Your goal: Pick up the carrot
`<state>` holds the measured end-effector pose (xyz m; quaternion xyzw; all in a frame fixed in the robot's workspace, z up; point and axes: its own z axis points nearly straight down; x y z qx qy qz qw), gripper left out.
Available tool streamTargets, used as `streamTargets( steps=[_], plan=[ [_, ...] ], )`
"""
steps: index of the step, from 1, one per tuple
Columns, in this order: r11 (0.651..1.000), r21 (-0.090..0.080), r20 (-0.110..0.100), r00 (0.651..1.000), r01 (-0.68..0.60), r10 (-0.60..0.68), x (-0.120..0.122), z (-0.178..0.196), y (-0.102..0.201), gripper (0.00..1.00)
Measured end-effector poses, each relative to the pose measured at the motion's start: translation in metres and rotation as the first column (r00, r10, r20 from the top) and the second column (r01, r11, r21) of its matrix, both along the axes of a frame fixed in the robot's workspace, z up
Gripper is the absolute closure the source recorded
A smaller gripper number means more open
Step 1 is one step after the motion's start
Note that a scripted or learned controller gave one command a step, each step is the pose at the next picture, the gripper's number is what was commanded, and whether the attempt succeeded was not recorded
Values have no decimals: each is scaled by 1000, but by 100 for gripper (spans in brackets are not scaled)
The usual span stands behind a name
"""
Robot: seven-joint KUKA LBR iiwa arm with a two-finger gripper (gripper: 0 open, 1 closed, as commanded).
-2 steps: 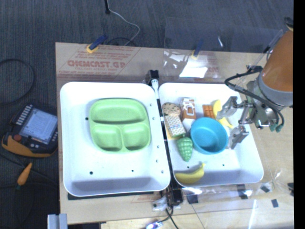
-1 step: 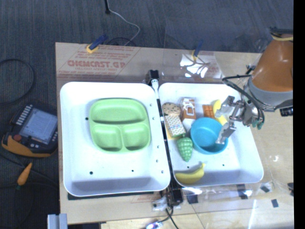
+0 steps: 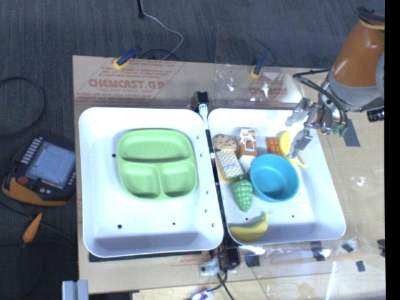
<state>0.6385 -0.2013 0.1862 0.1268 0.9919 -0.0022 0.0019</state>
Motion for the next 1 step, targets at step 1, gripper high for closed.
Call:
streamTargets(
  steps=[1],
  plan=[
    [1000, -3, 15, 1000, -7, 7, 22, 110, -20, 0]
  ],
)
